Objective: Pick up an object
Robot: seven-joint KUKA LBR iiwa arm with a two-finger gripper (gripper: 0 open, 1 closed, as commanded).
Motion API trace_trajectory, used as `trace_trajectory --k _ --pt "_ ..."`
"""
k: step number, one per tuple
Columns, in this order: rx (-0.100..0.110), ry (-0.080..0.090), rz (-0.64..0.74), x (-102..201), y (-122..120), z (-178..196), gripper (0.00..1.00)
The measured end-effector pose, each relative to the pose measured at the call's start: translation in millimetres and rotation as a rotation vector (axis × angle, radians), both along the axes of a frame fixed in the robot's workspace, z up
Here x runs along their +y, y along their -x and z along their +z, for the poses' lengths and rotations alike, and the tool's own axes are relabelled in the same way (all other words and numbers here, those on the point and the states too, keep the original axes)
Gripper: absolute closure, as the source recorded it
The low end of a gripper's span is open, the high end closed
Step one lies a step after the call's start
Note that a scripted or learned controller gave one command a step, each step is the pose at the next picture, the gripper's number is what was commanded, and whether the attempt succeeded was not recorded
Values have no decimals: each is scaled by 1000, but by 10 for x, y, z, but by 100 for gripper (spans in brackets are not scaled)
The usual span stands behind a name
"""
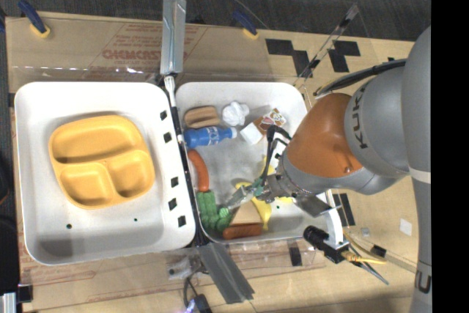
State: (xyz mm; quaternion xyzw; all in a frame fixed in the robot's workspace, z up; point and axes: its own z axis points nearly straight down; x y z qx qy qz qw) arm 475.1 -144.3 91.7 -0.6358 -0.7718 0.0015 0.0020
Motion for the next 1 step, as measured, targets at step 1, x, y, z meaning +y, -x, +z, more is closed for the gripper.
trace_trajectory --k 1 --pt "-2 -2 -36 241 -18 -4 0"
